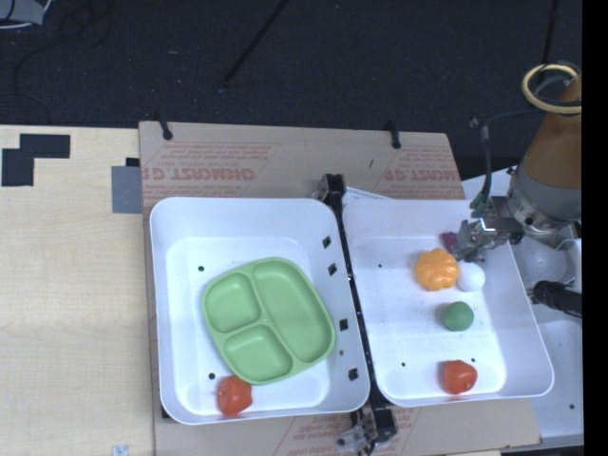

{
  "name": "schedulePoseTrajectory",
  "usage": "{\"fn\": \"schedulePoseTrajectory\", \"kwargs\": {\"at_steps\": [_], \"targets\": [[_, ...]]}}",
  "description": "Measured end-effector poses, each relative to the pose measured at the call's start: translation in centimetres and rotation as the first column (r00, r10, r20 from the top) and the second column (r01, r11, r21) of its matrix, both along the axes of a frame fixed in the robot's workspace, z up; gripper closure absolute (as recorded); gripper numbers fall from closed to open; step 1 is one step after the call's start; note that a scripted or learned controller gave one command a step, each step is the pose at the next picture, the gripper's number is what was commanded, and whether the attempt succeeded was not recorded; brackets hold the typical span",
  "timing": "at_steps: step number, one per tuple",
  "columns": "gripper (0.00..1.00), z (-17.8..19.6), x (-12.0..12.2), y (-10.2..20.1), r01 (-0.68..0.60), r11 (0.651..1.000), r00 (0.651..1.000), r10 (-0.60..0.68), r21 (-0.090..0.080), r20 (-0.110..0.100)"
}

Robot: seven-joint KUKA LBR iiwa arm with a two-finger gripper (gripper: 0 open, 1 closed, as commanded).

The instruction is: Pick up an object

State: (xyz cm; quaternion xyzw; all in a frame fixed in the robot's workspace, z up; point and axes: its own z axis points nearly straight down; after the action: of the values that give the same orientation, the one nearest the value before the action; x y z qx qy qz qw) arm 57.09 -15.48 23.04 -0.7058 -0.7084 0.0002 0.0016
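The right bin (399,218) holds an orange lumpy object (436,269), a small white ball (471,278), a green ball (457,316) and a red-orange object (459,376). The gripper (469,242) comes in from the right and hangs low over the bin's right side, just above and right of the orange object and close to the white ball. A small purple thing shows beside its tips. Nothing can be seen held between the fingers. In the left bin (180,218) lie a green divided plate (268,319) and a red object (234,395) at the front.
A black clamp bar (344,274) runs between the two bins. The arm's grey and orange body (551,164) rises at the right edge, with cables around it. Cardboard (285,164) lies under the bins.
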Motion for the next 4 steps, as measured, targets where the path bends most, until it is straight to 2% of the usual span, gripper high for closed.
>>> {"fn": "schedulePoseTrajectory", "kwargs": {"at_steps": [3, 4], "targets": [[1.0, 1.9, 0.8, 15.5, -0.001, 1.0, 1.0, 0.001, 0.0, 0.0], [1.0, 0.2, 0.5, 20.9, 0.0, 1.0, 1.0, 0.0, -0.001, -0.003]]}}
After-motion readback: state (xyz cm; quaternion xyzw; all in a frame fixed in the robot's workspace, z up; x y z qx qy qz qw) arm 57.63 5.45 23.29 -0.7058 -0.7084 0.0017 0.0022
